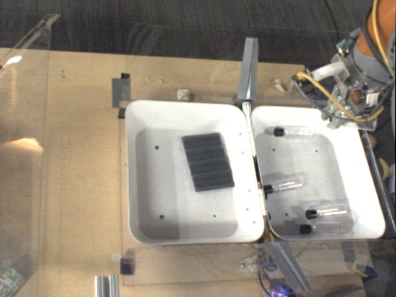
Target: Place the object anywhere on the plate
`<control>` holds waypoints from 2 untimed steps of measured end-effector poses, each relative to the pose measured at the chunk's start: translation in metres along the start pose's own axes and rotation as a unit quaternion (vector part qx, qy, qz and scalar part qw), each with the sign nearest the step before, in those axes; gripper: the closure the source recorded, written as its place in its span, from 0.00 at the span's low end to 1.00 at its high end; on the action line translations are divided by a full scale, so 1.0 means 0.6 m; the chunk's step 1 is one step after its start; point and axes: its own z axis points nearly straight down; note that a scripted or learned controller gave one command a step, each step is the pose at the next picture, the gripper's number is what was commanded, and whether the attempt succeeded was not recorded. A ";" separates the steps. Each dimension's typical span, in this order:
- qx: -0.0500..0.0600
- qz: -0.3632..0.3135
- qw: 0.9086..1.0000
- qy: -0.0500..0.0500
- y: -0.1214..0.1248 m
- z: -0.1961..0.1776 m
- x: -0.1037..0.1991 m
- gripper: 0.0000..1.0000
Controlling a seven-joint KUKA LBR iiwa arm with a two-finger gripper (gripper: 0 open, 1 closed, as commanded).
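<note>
At the upper right we see the gripper (pixel 344 107) hanging over the far right corner of the right bin (pixel 365 166), wrapped in yellow cable and pale fittings, with the orange band of the arm (pixel 382 26) above it; we cannot tell how the claw stands or whether anything is in it. Below it, the right bin holds four clear tubes with black caps: one tube (pixel 291 131) lies near the far wall, a second tube (pixel 283 185) lies by the left wall at mid-height, and a third tube (pixel 327 213) and fourth tube (pixel 322 228) lie close together near the front wall. To the left, touching along a shared edge, sits the left bin (pixel 139 184), and in it lies the plate (pixel 208 161), a dark grey ribbed rectangle, slightly turned, resting flat near the middle and well apart from every tube. Both bins rest on a pale wooden bench (pixel 68 166). A grey upright bar (pixel 249 70) stands behind the seam between the bins. Dark carpet (pixel 154 11) runs beyond the bench.
</note>
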 end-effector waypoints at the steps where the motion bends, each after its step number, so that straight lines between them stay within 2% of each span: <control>1: 0.000 -0.001 1.000 -0.001 0.064 0.009 -0.001 1.00; 2: 0.000 0.020 1.000 0.000 0.074 0.019 0.021 1.00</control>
